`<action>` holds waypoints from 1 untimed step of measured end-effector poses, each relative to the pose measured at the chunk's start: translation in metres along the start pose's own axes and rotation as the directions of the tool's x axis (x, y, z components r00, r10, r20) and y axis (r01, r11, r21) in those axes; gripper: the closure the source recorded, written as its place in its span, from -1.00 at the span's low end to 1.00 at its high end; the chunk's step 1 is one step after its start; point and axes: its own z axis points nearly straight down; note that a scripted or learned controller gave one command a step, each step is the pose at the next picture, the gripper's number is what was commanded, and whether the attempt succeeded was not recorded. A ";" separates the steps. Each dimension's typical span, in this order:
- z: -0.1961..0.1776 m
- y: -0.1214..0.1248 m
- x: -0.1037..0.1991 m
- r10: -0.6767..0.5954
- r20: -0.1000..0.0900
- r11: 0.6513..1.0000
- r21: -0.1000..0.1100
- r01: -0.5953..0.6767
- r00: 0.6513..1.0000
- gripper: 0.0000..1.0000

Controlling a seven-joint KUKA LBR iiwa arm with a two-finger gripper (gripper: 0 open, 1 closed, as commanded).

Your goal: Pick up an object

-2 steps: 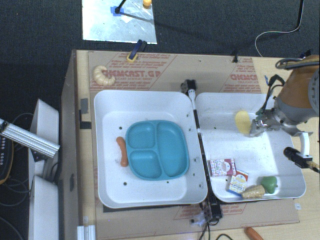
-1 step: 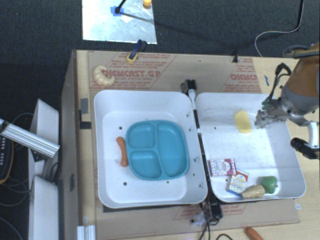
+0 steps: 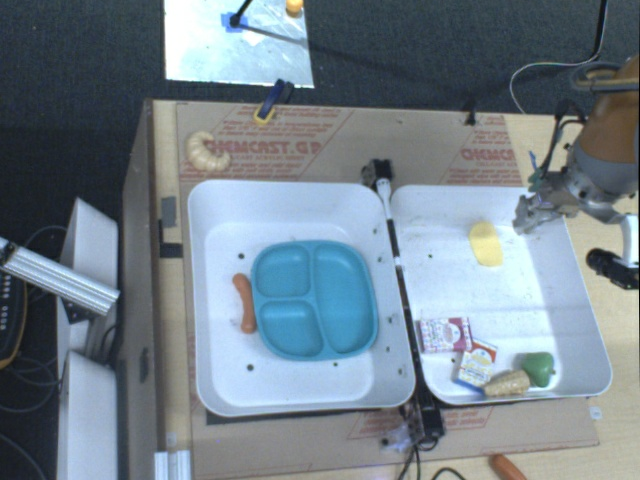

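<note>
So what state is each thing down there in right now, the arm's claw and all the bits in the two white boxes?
gripper: over the right bin's far edge, nothing visibly held
yellow piece: lying flat in the right bin, untouched
blue tray: upright in the left bin, compartments bare
sausage: lying beside the tray
small cartons: lying flat, near corner
green item: resting in the near corner
</note>
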 end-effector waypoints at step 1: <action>-0.011 0.001 0.000 -0.002 0.001 1.000 -0.003 0.002 1.000 1.00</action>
